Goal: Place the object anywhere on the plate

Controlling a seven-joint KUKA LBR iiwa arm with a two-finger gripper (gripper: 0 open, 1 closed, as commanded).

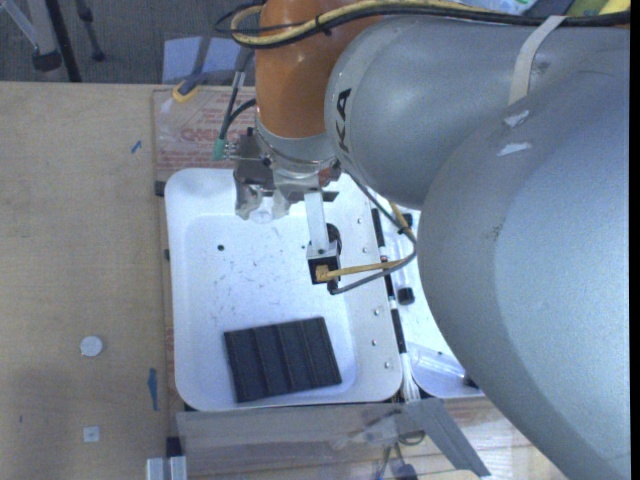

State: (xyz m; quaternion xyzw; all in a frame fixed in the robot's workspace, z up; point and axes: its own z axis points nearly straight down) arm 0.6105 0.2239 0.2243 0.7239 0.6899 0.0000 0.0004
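A dark grey ridged slab (pixel 282 358) lies flat in the near part of the left white bin (pixel 190 268). My gripper (pixel 257 204) hangs under the orange wrist band over the far end of that bin, well away from the slab, and nothing shows in it. In the right bin, a pale curved rim that looks like the plate (pixel 437 373) peeks out from under the arm. The arm hides the remainder of it.
The bulky grey arm (pixel 520 218) covers most of the right bin. The left bin's floor has faint dark specks. A wooden bench (pixel 70 218) stretches to the left, with a small white disc (pixel 91 346) on it. Clutter lies beyond the bins' far edge.
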